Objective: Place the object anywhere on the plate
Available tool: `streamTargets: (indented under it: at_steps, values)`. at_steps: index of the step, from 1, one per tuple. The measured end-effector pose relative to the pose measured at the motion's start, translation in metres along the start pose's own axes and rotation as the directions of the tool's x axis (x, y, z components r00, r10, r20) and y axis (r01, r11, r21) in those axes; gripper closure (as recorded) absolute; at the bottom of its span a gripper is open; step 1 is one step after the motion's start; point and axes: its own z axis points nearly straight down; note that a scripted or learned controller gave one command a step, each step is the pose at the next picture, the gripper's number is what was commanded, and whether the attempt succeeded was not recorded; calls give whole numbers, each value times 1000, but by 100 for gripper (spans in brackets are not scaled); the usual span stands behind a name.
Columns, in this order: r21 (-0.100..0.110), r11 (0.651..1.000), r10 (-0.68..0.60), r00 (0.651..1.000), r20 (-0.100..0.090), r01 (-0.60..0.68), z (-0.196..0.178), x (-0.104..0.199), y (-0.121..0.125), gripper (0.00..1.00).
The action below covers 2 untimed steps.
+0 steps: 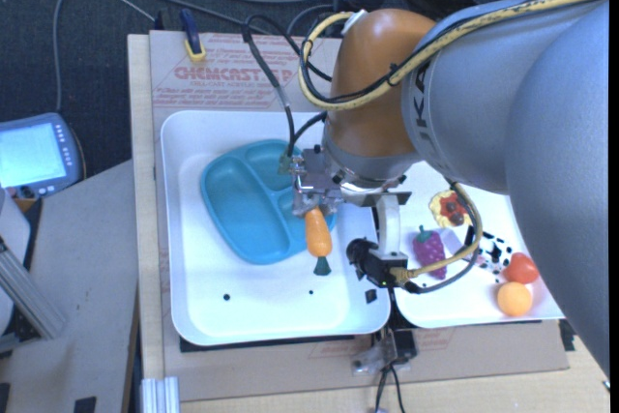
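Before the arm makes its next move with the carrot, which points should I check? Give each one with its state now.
1. Carrot between the fingers of the gripper: cannot tell; it hangs directly under the gripper.
2. Carrot over the blue plate: not ok; it sits at the plate's right edge.
3. Plate lies flat in the left bin: ok.
4. Plate compartments free: ok.
5. Grapes and orange stay in the right bin: ok.
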Motion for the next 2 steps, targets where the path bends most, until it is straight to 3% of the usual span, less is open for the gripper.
streamTargets:
  at_steps: [1,2]
  values:
    - [-7,1000,2,1000,0,-2,-24,15,-12,100]
    - [-5,1000,4,1000,1,-4,-23,14,-11,0]
